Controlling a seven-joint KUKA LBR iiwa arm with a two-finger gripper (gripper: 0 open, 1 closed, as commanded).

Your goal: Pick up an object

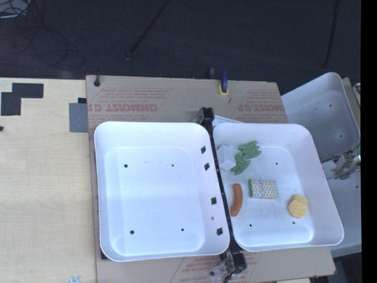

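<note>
Looking down on the bench (pixel 47 175), I see the right bin (pixel 321 175) holding everything: a green leafy piece (pixel 245 156) near its upper left with a crumpled clear scrap (pixel 226 156) just beside it, an orange sausage (pixel 237 199) along the left wall, a speckled green block (pixel 263 188) in the middle and a yellow corn piece (pixel 298 206) toward the right. The left bin (pixel 109 175) lies alongside, touching at the clipped divider. I cannot tell my end effector's state.
</note>
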